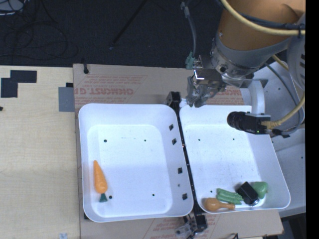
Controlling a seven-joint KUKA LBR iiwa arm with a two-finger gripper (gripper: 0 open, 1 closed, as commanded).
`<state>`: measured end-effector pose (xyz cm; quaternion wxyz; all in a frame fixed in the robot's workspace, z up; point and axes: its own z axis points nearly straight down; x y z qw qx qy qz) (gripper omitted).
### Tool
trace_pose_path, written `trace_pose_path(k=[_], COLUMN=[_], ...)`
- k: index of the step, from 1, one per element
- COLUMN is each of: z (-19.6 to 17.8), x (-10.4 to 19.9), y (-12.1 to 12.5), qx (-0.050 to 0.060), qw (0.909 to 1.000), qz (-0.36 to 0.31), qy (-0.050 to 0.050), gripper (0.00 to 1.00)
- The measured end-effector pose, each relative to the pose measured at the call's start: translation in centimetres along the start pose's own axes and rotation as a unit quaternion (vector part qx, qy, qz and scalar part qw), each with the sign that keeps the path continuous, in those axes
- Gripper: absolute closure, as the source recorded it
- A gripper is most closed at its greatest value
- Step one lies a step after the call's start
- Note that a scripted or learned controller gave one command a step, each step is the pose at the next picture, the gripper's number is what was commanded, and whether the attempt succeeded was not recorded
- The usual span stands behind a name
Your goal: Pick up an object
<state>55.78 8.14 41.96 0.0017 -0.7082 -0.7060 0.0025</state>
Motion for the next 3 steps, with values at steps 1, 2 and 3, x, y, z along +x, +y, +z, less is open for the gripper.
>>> trace_pose_path(k=[1, 2, 3], z=[2.9, 15.3, 2.4], x=[-7.1, -11.7, -3.7], y=[4.8, 6.1, 8.8], qx=[-0.001, 0.004, -0.009], qw=[1.0000, 1.0000, 0.9999], qz=[0.002, 0.000, -0.006], qy=[-0.001, 0.000, 0.002], gripper=[1.00, 1.00, 1.00])
